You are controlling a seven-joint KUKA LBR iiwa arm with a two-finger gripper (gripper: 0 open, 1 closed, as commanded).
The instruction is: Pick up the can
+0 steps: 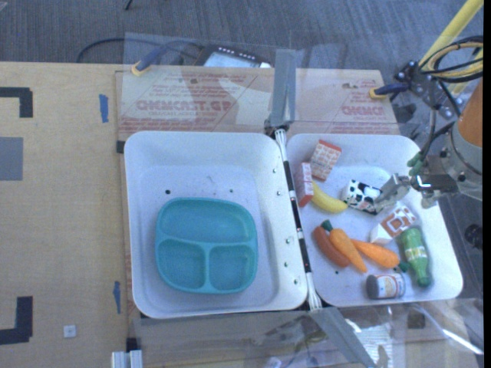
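We're at the approach step rn: gripper (393,192) hovers beside the toy cow (360,195), fingers look open w/ nothing in them. Can (385,285) lies on its side below the green bottle (415,255), near the carrots (349,250). Next we gotta move down over it.

Along the top of the frame, the flat brown cardboard sheet (192,102) behind the bins carries faded red lettering, seemingly "CHEMCAST GP"; the upper-right brown cardboard piece (360,102) repeats it, too blurred to confirm.
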